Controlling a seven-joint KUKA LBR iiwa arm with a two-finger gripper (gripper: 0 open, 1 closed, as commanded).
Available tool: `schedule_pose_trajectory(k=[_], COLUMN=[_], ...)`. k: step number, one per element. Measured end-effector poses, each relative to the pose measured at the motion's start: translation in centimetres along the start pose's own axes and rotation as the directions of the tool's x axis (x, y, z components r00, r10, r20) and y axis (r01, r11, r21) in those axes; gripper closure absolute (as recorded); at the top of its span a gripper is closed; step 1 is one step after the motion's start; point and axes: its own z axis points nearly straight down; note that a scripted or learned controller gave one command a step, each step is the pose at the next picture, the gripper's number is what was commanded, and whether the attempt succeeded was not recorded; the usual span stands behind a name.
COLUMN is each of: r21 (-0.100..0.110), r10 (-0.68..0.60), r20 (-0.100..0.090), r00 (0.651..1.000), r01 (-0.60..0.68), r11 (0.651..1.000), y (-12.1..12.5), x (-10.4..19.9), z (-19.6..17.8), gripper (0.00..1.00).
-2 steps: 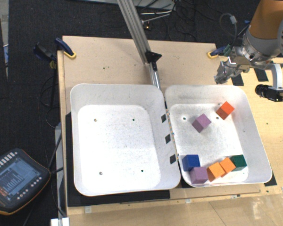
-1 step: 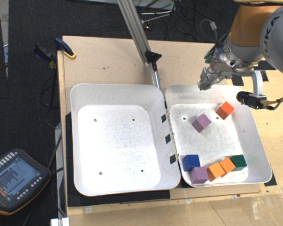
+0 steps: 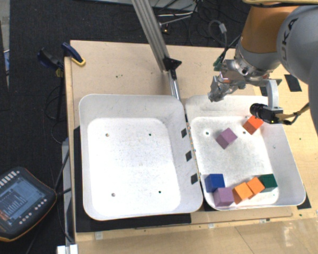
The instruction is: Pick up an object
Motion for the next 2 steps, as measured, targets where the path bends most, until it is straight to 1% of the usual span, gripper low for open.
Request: schedule_pose_trajectory(k=[1, 2], r21=[0.001, 0.000], r10=[0.000, -0.002], r20=[-0.001, -0.001], r00=[1.000, 1.000], r01=[0.000, 0.002], r11=[1.000, 1.000], y=[-0.4, -1.5], x=[5.6, 11.8], z=[1.0, 0.4], gripper=[1.00, 1.00])
